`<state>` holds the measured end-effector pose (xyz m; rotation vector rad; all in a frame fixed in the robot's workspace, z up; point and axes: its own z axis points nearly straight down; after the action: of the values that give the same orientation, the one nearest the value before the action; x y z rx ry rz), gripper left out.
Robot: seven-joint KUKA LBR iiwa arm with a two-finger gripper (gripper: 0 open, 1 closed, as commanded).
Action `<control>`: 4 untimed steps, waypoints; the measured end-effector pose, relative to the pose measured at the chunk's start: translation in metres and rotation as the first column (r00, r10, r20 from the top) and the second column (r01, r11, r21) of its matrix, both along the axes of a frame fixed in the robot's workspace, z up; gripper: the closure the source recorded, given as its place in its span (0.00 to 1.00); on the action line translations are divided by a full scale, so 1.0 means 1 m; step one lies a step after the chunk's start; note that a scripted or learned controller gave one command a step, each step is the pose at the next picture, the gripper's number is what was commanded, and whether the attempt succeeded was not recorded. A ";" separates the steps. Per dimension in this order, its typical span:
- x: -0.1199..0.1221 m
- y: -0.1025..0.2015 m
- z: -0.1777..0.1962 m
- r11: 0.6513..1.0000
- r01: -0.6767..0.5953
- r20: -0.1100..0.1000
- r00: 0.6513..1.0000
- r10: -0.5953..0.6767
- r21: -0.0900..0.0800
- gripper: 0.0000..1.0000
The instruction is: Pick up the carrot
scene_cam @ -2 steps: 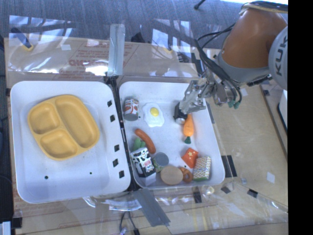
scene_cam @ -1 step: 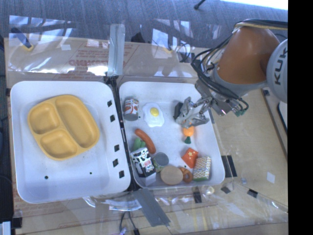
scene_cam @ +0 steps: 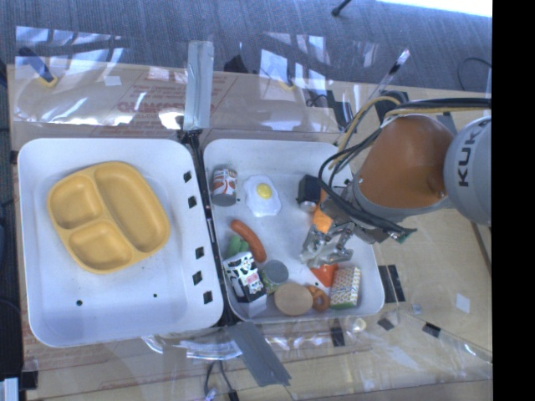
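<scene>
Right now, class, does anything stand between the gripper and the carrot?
Nothing visible does: the gripper hangs directly over the carrot in the right bin, with a pretzel close beside its lower end.

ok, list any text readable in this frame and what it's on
"KU": large dark letters on the grey arm casing, cut off at the frame edge.
Small can in the right bin: label print too blurred to read.
Cow-pattern carton: markings too small to read.
Speckled packet near the bin's front corner: nothing legible.
Faint reddish print under the clear sheet behind the left bin: not legible.
</scene>
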<state>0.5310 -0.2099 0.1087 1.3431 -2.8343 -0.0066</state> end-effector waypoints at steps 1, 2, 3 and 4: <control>0.006 0.027 0.064 0.982 0.189 0.011 0.982 -0.189 -0.001 1.00; 0.033 0.070 0.118 0.840 0.543 0.012 0.840 -0.543 0.002 1.00; -0.003 0.000 0.086 0.966 0.260 0.005 0.966 -0.260 -0.002 1.00; 0.044 0.077 0.134 0.760 0.650 0.011 0.760 -0.650 0.002 1.00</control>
<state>0.5747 -0.1331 0.2426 0.2782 -3.1351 0.0002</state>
